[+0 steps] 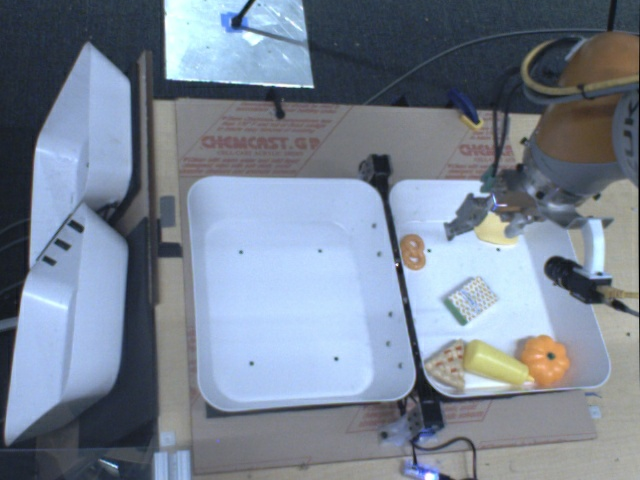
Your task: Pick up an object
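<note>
Cardboard (300, 138) beneath 2 white bins (290, 378)

Two shallow white bins side by side: left bin (215, 298), right bin (590, 343). Six loose items, all in the right bin, one of each kind: one orange pretzel (412, 252) near the bin's left wall, one green-and-white patterned block (471, 299) mid-bin, one pale yellow piece (493, 230) under the gripper (490, 218), one pizza slice (447, 364), one yellow cylinder-like piece (494, 363) touching the slice, one small orange pumpkin (545, 359) just beside that. One arm, one gripper. One silver sheet (238, 26) on the floor above the bench, one blue bit (233, 21) on it.
</note>
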`<act>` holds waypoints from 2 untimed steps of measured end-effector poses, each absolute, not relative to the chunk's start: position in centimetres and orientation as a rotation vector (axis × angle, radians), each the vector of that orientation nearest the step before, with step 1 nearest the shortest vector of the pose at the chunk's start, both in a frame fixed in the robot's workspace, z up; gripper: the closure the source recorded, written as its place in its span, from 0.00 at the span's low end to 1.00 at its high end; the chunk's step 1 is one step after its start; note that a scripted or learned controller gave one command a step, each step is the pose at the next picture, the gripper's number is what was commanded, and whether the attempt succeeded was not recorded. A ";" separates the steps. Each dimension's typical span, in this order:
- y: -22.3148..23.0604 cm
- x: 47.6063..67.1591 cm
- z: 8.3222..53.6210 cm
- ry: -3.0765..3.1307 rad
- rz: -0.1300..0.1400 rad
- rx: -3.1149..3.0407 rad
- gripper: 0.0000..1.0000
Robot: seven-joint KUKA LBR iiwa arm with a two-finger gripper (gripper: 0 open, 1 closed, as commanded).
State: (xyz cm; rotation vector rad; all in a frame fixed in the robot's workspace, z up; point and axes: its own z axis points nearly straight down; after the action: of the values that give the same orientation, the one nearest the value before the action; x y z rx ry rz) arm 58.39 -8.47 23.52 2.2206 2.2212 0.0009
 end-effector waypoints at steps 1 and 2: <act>-8.5 58.4 24.6 2.221 0.002 2.219 1.00; -8.5 58.4 24.5 2.221 0.002 2.220 0.00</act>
State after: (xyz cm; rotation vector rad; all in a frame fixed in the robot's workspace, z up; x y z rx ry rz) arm 58.41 -8.48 24.55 2.2204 2.2209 0.0021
